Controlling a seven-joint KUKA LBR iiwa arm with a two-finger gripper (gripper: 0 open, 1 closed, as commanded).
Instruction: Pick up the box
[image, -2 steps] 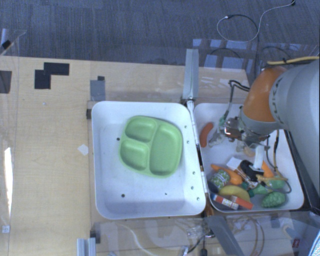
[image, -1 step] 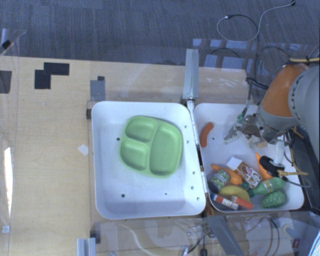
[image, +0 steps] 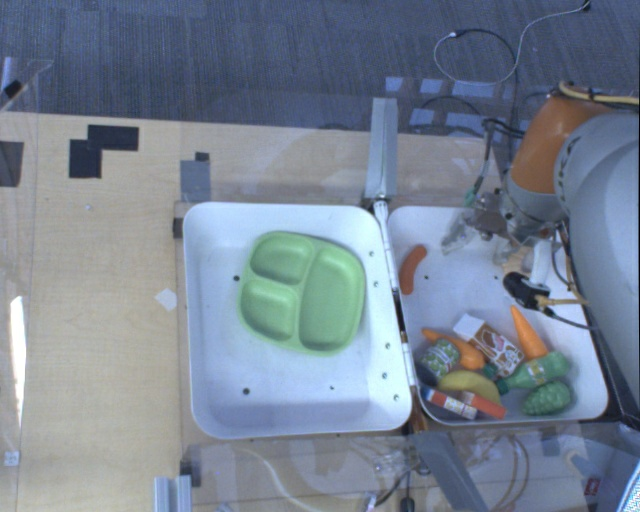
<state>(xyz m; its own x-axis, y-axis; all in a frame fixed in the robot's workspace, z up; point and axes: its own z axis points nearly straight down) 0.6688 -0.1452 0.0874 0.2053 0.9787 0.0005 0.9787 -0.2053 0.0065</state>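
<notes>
Nearest the lens: toy food heaped at the near end of the right bin (image: 596, 405), among it the box (image: 497, 347), lying flat between a white block (image: 468, 326) and a carrot (image: 528, 332), untouched. Nothing lifted yet; whole grasp left to do, by the look of it. Gripper (image: 480, 225) up at the bin's far end, well apart from the box, carrying nothing. Jaws blurred against grey metal: spread cannot be told. Left bin (image: 215, 395) with a green divided plate (image: 302, 291).
</notes>
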